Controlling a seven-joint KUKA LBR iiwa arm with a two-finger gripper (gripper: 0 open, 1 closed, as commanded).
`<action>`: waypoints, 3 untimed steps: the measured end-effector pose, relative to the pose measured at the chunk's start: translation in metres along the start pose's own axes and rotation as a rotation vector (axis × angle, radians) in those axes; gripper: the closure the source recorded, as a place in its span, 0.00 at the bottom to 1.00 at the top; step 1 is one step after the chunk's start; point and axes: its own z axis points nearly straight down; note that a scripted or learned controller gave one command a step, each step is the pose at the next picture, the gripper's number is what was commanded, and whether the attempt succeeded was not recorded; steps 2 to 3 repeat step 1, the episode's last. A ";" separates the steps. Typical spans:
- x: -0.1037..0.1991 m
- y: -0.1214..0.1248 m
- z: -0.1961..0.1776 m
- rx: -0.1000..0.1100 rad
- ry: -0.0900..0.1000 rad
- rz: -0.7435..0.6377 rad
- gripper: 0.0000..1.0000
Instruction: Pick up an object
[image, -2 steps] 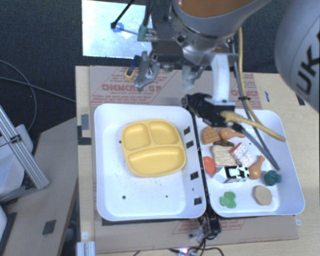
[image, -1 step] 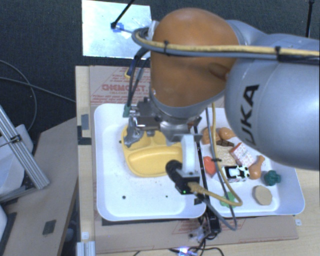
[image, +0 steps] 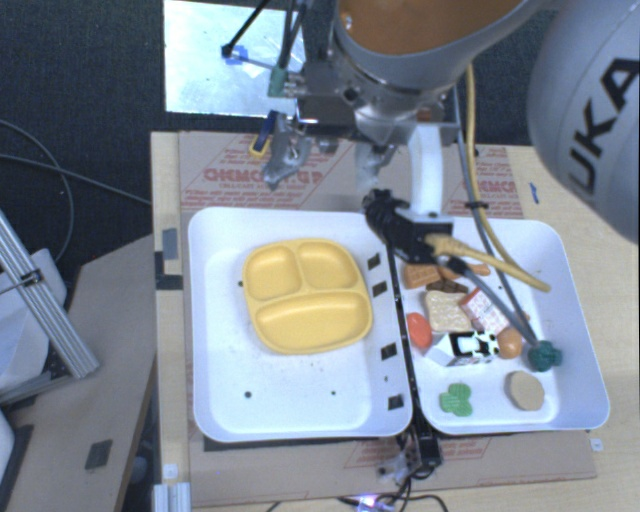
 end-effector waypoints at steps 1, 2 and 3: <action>-0.001 -0.039 0.140 0.028 -0.012 0.002 0.00; -0.001 -0.039 0.140 0.028 -0.012 0.002 0.00; -0.001 -0.039 0.140 0.028 -0.012 0.002 0.00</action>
